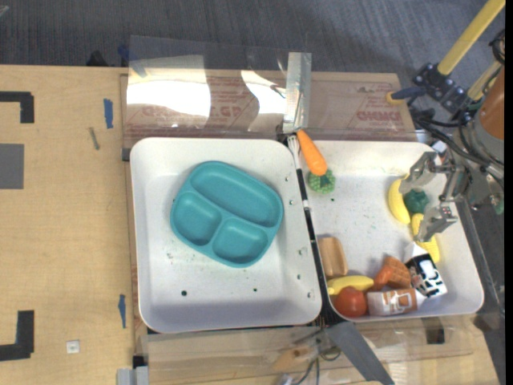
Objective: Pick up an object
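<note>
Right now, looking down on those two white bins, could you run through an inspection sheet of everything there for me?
Surface: left bin and right bin, side by side.
Job's things: carrot, banana, bread roll, tomato in right bin.
Clutter: teal divided plate in left bin.
Grippers: gripper over right bin's right side, beside banana.
Cables: dark cables near arm.
Surroundings: wooden bench, blue tape marks.

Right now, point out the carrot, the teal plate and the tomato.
carrot (312,156), camera view, middle of its orange body.
teal plate (220,184), camera view, floor of its largest compartment.
tomato (350,301), camera view, top of its red skin.
</note>
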Controlling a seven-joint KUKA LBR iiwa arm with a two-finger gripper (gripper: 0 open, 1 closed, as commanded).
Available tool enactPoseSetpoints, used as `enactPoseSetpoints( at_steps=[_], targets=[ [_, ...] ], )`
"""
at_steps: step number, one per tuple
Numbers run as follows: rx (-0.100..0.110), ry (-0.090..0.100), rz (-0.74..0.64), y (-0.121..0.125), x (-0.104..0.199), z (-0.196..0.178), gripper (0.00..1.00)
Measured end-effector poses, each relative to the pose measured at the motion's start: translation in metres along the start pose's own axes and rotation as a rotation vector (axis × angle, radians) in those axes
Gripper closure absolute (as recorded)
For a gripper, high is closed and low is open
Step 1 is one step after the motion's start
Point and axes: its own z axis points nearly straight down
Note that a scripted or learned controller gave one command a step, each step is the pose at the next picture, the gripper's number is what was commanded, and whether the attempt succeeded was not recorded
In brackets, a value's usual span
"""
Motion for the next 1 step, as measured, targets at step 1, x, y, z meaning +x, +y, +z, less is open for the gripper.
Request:
enactPoseSetpoints(
  at_steps=[1],
  targets=[
    [-0.006, 0.015, -0.121, -0.0659, -0.0353, 0.1258, 0.0]
  ],
)
